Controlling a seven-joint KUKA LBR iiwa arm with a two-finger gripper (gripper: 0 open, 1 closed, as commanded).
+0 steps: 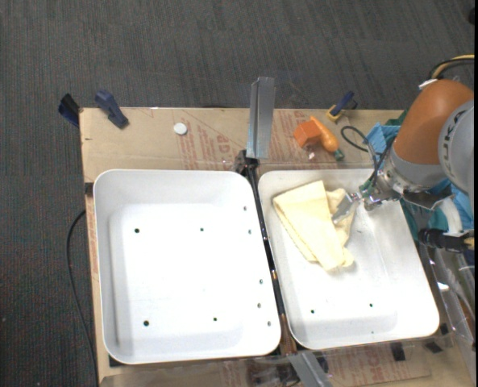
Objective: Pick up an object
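In the right-hand shallow white plastic bin [400, 313], toward its back left part: a pale yellow folded cloth [313, 220], lying flat and slightly crumpled, one long strip running diagonally toward the bin's middle. Just at the cloth's right edge, low over the bin floor: the silver two-finger gripper [345, 208], reaching in from the right on the grey arm with its orange band [432, 127]. Fingers tipped down and leftward, touching or nearly touching the cloth's rumpled edge; whether spread or closed, cannot tell at this size, and no cloth visibly between them. Beside it to the left, the other shallow white plastic bin [110, 216], separated by a dark divider strip. Behind both bins, on the brown cardboard-covered worktop [214, 143]: an upright grey metal post [261, 119], an orange plastic tool [315, 135] near a black cable loop, a small white round cap [180, 128], and a blue clamp [110, 108] at the back left corner.
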